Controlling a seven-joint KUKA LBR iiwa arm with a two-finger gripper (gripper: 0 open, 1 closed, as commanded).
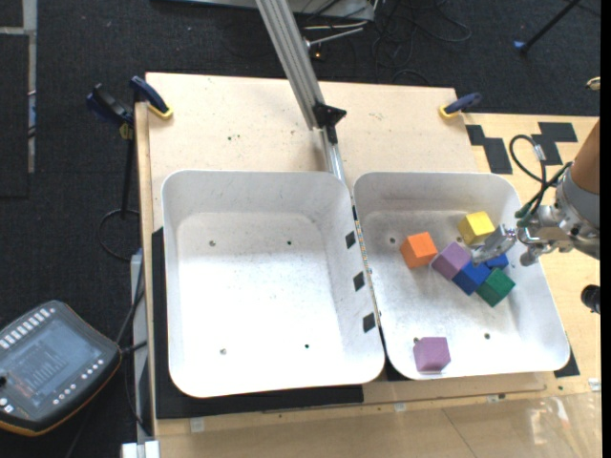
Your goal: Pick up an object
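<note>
A KUKA arm reaches in from the right over the right-hand bin (544,337), its hand (498,246) low among a knot of coloured blocks near the bin's far right side. Just beside the hand sit a yellow block (476,226), a purple block (451,259), a blue block (472,277) and a green block (495,287), all bunched and touching or nearly so. An orange block (418,249) lies just to their left, and a second purple block (431,353) rests well apart near the front rim. Whether the hand is released or clenched cannot be told from this angle, and no block is seen lifted. By the look of it, the pick is at the reaching stage: closing and lifting remain. The left-hand bin (181,198) shares the tabletop (239,113).
</note>
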